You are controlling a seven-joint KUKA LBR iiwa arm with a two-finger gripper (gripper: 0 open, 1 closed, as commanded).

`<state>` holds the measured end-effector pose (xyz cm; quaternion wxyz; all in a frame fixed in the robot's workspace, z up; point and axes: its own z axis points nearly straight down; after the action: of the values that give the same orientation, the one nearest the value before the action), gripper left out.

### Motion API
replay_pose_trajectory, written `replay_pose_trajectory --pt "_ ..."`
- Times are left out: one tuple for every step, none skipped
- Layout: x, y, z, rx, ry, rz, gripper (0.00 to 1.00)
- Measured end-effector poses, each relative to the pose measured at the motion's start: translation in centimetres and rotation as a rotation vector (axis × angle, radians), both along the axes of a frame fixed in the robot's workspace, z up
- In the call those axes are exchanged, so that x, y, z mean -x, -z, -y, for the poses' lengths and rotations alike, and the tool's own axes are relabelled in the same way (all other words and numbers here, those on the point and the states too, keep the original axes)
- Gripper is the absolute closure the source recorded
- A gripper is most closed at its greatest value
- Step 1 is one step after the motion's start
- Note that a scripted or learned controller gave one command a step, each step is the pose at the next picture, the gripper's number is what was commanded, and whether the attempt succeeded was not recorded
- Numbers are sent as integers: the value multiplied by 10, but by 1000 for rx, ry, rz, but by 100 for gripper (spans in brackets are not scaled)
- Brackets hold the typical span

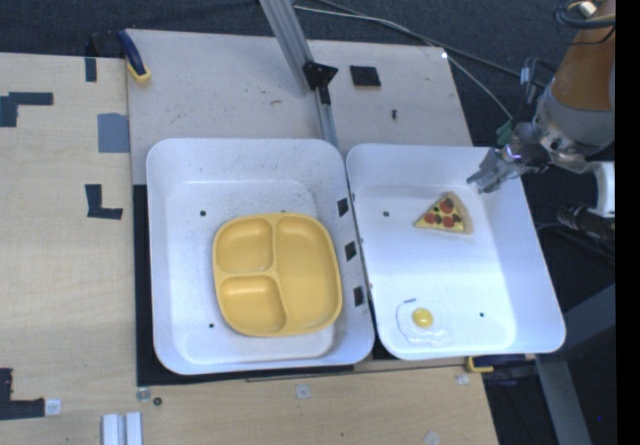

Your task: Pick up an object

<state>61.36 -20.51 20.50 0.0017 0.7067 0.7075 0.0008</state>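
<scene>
A pizza slice (445, 215) with red toppings lies in the upper middle of the right bin (520, 263). A fried egg (421, 320) rests near that bin's front edge. My gripper (490, 176) hangs over the bin's upper right corner, a little up and right of the pizza slice, apart from it. Nothing shows between its fingers. The grey arm with its orange band (583, 73) comes in from the right.
The left bin (170, 233) holds a yellow divided plate (277, 273). A slanted metal pole (285, 13) stands behind the bins. Cables run across the dark floor at the back right.
</scene>
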Motion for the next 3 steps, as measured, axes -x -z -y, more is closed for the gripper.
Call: replay_pose_trajectory --pt "-1 -53 0 0 -1 1 100" --pt "7 -56 -58 -2 -5 -4 100" --pt "28 -41 -112 -2 -3 -7 100"
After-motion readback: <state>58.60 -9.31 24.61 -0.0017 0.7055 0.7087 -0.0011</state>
